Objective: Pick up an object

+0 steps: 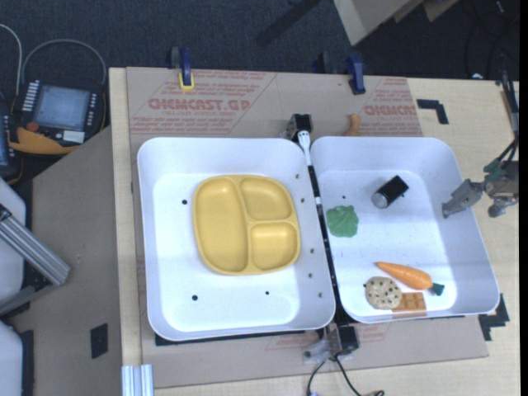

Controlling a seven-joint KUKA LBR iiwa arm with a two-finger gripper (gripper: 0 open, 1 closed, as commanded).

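The right bin (462, 258) holds a black cylinder (389, 192), a green leafy lump (341, 220), an orange carrot (404, 275), a round speckled cookie (381, 291) and a brown cracker (411, 302). My gripper (480, 200) is at the right bin's right rim, well to the right of the black cylinder. Its two grey fingers stand apart, open, with nothing between them.
The left bin (161, 246) holds a yellow divided plate (246, 223). A black ridge (315, 200) runs between the two bins. Both bins rest on a cardboard sheet (247, 93) held by blue clamps at the back. A handheld control pad (59, 110) lies off the bench at the left.
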